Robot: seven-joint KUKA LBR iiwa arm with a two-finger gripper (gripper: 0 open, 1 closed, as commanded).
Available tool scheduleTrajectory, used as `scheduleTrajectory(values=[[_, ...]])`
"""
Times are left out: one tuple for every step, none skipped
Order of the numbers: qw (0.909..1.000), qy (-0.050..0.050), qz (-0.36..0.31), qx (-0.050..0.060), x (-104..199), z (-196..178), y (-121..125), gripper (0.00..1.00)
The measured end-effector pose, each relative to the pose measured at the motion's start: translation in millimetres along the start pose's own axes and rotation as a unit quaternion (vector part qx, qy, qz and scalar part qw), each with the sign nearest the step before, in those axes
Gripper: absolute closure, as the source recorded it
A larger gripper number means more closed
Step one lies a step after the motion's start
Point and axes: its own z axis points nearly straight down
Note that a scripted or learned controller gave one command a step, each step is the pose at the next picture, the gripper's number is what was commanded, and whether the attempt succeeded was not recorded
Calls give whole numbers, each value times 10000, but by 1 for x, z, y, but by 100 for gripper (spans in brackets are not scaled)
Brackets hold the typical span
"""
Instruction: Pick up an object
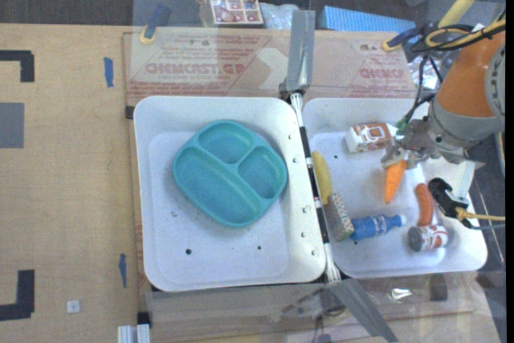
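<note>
- Carrot [391, 181] is my likely target: it lies tilted in the right bin [474, 257], its upper end right under the gripper [404, 157]
- From this slanted view I cannot tell how the jaws stand; the wrist housing and dark fittings hide the tips, and I see nothing clearly clamped between them
- Neighbours are close: a small carton [369, 136] sits just up and left of the carrot, an orange-red sausage-shaped piece [424, 205] lies just to its right, and a can [428, 238] rests below that
- Farther left in the same bin I see a blue bottle [376, 226], a yellow banana [322, 174] along the divider, and a brownish bar [338, 217]
- The left bin [152, 253] carries a teal divided plate [230, 172], well apart from the action
- My worry is a tip-only pinch: the carrot tapers and looks smooth, so it could squirt out or swing loose on a lift
- A descent slightly off could nudge the carton, or push the carrot flat against the bin floor instead of catching it
- Loose cables near the wrist hang near the bin's right rim and could snag
</note>
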Motion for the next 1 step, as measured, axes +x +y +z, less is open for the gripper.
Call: scheduleTrajectory(values=[[9998, 7, 176, 20, 82, -100, -25, 100]])
